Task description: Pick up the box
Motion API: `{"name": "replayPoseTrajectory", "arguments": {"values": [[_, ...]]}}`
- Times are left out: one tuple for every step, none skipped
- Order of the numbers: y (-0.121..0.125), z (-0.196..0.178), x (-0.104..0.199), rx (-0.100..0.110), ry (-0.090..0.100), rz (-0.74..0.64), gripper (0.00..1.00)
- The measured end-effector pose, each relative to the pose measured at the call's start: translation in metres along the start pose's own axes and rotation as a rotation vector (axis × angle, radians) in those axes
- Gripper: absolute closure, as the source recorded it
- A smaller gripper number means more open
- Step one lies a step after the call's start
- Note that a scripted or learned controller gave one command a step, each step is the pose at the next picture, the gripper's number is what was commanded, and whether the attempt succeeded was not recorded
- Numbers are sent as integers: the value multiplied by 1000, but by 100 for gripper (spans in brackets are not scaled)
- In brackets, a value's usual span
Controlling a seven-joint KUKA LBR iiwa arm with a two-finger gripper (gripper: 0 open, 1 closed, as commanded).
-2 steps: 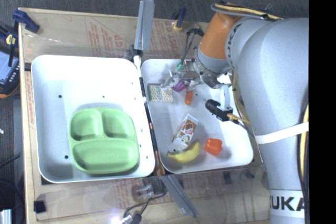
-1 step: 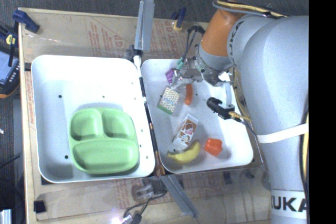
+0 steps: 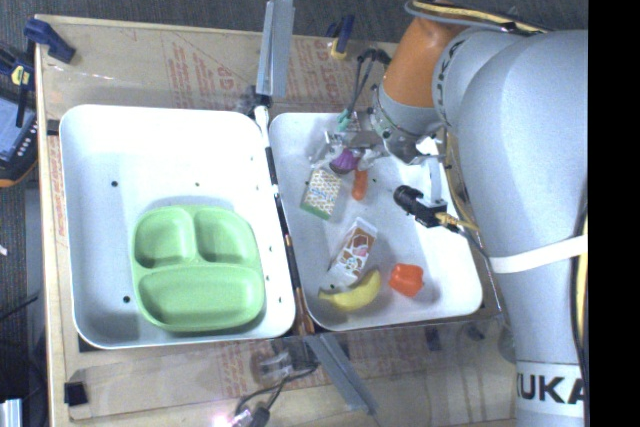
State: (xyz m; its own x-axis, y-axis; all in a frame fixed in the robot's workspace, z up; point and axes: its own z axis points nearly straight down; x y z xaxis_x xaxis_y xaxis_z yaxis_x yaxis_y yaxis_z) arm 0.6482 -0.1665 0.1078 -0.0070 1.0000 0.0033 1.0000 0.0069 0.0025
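Observation:
A small flat box (image 3: 322, 192) with a green and white pattern lies in the upper middle of the right bin (image 3: 455, 300). A second, white and red carton (image 3: 352, 253) lies lower down, beside a banana (image 3: 352, 293). My gripper (image 3: 347, 147) hangs over the top of the right bin, just above and to the right of the green box. A small purple thing (image 3: 343, 161) and a small orange thing (image 3: 360, 183) sit right under the gripper. Neither box is lifted; both lie on the bin floor.
A red-orange block (image 3: 405, 280) lies at the lower right of the right bin. The left bin (image 3: 90, 145) holds a green compartment tray (image 3: 198, 270). My grey arm covers the right bin's right side.

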Motion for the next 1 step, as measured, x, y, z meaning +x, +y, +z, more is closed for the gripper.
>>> {"name": "replayPoseTrajectory", "arguments": {"values": [[-63,16,58,6,-6,5,0]]}}
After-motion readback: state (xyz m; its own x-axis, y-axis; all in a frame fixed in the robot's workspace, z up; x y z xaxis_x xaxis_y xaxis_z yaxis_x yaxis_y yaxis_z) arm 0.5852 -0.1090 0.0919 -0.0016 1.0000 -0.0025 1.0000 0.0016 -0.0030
